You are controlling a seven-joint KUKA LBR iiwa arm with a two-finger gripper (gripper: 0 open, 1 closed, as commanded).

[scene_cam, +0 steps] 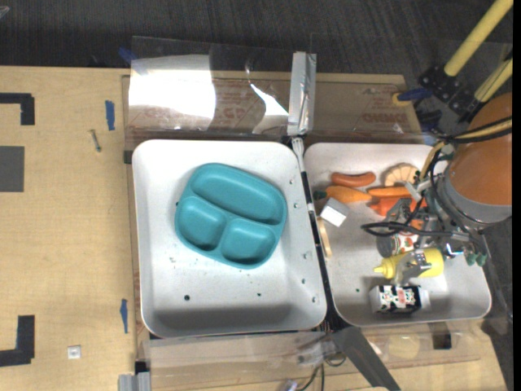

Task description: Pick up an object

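The right bin (358, 287) holds several small items. A brown sausage (352, 178) and orange carrots (383, 192) lie at its far side, next to a tan ridged piece (400, 173). A small white block (334, 214) sits near the left wall. A yellow squeeze bottle (407, 265) lies toward the front, with a black and white carton (399, 297) just below it. My gripper (405, 222) hangs low over the middle of this bin, between the carrots and the yellow bottle, tangled in cables. The arm's orange band (488, 173) is above it at the right.
The left bin (155, 283) bears a teal divided plate (230, 213). A thin wooden stick (324, 239) lies along the right bin's left wall. A clear plastic sheet (212, 96) stands behind the bins. Yellow poles (484, 23) cross the top right corner.
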